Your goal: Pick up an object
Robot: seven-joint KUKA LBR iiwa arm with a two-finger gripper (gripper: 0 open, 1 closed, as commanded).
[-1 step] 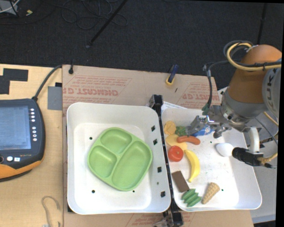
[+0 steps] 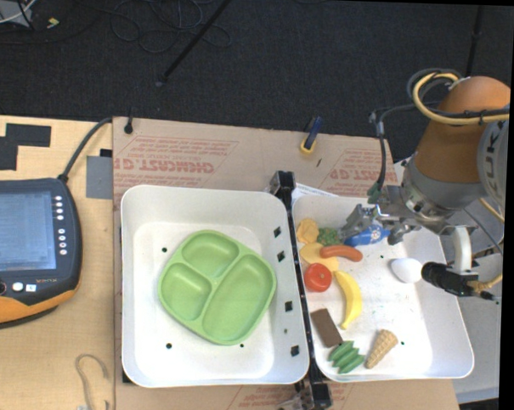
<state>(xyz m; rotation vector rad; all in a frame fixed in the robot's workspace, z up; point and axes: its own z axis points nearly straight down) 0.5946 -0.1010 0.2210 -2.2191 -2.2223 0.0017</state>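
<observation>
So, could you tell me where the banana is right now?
The banana lies in the right bin, just right of the tomato and above the brown block.

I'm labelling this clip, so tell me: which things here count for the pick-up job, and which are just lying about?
Job: gripper; right bin; banana; tomato; sausage; brown block; ice cream cone; white egg.
Lying about: green plate; left bin; tablet.

You're getting one fixed camera, sitting above the bench and looking down at a slant. It's taking in both white bins, left bin (image 2: 145, 237) and right bin (image 2: 438, 335), from moderately far. The arm (image 2: 455, 149) is coming in from the right edge; the dark floor is running across the top.
</observation>
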